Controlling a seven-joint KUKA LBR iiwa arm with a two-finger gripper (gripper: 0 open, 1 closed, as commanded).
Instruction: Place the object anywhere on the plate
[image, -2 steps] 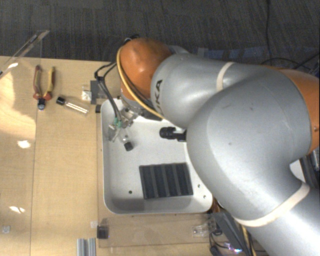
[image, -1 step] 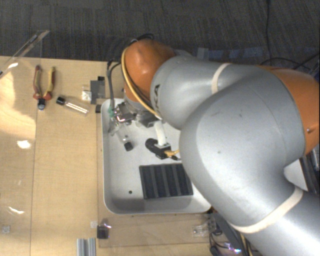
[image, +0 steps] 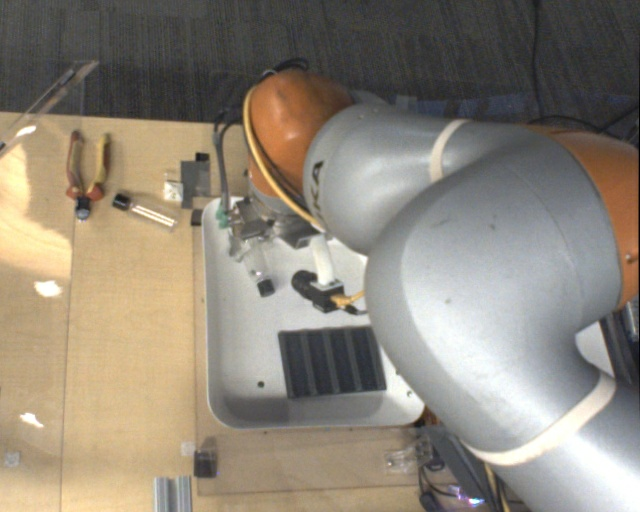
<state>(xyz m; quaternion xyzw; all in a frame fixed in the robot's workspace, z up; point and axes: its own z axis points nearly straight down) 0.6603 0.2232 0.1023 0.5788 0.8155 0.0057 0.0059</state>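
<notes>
From my remote seat, the grey two-finger claw (image: 252, 243) hangs low over the far-left corner of the shallow white bin (image: 230, 400), and I cannot tell whether it is wide or narrow. What I take for the object, a small black block (image: 265, 288), lies on the bin floor just nearside of the claw, not visibly gripped. The black ribbed rectangular plate (image: 330, 362) sits further toward the near wall, so the carry would run that way.
</notes>
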